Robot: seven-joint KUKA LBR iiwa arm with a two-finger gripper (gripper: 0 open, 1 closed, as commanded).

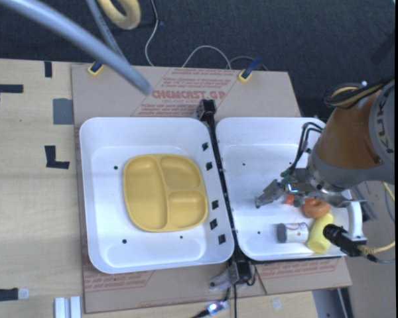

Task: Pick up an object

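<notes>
hovering in the right bin (252,144), my gripper (268,194) looks open and empty, risking a miss beside the orange object (314,208).

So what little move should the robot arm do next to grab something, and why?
Probably shift the end effector a little toward the bin's near edge and lower it over the white tube. The end effector hangs over bare floor of the right bin with nothing between its fingers, and the tube lies close by, beside the yellow object and the orange one.
</notes>
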